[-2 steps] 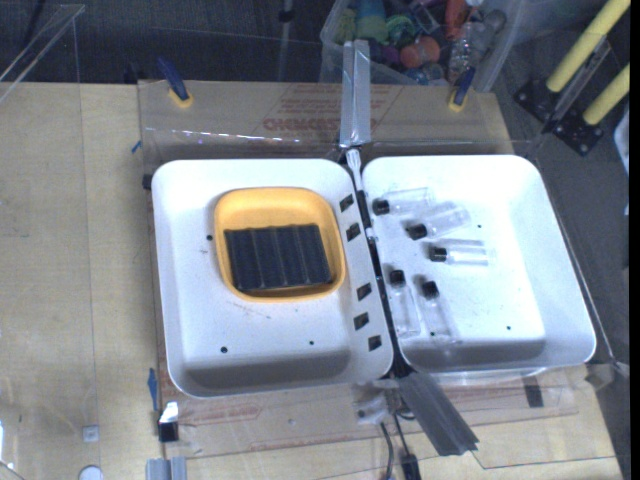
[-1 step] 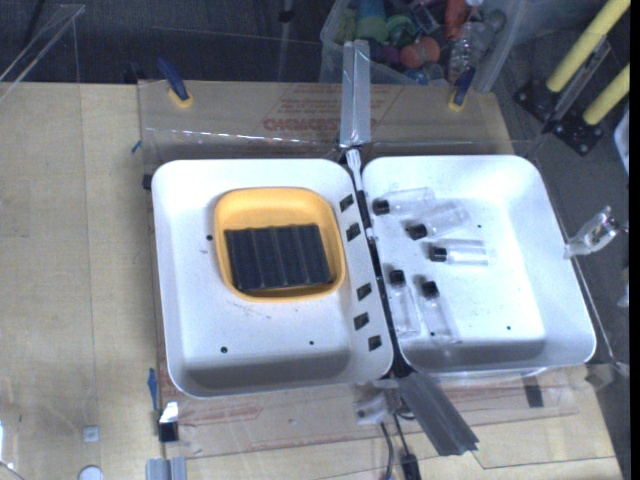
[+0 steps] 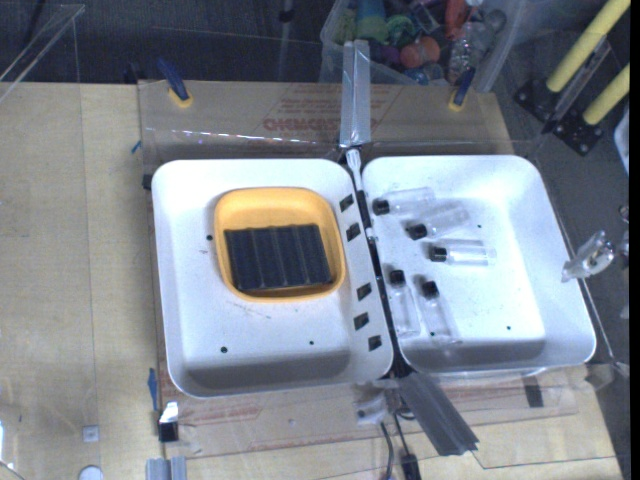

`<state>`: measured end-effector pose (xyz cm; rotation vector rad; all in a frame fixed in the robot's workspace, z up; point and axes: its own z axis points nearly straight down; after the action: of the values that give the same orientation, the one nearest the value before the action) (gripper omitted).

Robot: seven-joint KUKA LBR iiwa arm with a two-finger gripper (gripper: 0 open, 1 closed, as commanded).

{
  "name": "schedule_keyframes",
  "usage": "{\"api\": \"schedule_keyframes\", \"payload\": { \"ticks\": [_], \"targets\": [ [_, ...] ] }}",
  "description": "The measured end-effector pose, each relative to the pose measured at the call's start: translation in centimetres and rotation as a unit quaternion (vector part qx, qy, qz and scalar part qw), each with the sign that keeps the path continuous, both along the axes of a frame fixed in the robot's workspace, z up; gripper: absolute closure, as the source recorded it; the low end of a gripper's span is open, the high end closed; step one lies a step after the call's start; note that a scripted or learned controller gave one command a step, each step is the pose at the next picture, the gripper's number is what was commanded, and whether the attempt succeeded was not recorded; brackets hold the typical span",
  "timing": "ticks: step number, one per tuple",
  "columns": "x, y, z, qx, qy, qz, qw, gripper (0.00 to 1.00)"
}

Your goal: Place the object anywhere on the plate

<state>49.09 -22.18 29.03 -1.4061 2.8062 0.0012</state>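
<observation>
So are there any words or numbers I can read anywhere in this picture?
Red printing on the clear sheet behind the two bins: too blurred and faint to read for sure.
No words show on the yellow plate, the dark ridged block on it, or the small clear bottles with black caps.

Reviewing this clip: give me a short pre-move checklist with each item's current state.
1. Plate sits in the left bin: ok.
2. Plate free to receive an object: not ok, a dark ridged block covers most of it.
3. Clear vials with black caps lie in the right bin, reachable from above: ok.
4. Vials spaced for a clean grasp: cannot tell, several lie close together.
5. Hand at the right bin's edge, holding something: cannot tell.
</observation>
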Motion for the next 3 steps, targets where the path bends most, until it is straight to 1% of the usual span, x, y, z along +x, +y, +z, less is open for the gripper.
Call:
{"api": "schedule_keyframes", "payload": {
  "ticks": [1, 2, 3],
  "targets": [
    [0.1, -0.2, 14.4, -0.0007, -0.002, 0.075, 0.9972, 0.0],
    [-1.0, 0.0, 5.3, 0.0, 0.0, 0.21, 0.9776, 0.0],
    [-1.0, -0.1, 8.8, -0.0008, -0.002, 0.291, 0.9569, 0.0]
  ]
}}
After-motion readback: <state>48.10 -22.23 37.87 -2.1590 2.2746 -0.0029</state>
